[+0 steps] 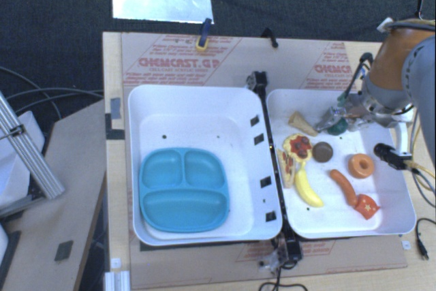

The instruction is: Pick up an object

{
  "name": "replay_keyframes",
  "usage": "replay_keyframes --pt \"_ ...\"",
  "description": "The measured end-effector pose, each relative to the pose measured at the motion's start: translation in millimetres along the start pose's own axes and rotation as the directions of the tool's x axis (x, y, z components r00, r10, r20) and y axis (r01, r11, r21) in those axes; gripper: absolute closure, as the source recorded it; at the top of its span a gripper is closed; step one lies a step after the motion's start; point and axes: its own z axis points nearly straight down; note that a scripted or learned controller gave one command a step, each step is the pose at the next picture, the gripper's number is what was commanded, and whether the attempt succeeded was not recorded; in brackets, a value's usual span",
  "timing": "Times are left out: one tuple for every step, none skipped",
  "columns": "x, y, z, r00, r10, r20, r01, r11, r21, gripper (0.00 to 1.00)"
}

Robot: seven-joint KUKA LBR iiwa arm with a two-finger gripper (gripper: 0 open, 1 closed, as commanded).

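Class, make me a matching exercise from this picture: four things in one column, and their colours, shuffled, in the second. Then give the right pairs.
Things:
1. divided plate in the left bin
2. banana in the right bin
3. doughnut in the right bin
4. round cookie in the right bin

Colours:
A. orange
B. dark brown
C. light blue
D. yellow

Pairs: 1-C, 2-D, 3-A, 4-B

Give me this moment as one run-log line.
arm: over right white bin | pincer: low at bin's far side, beside tan wedge | grasp: unconfirmed | yellow banana, orange ring: lying in bin | blue divided plate: left bin
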Motion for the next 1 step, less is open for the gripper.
replay_keyframes --pt "-10.5 21.6 -12.9 1.0 -0.004 0.001 0.004 1.0 -0.009 0.0"
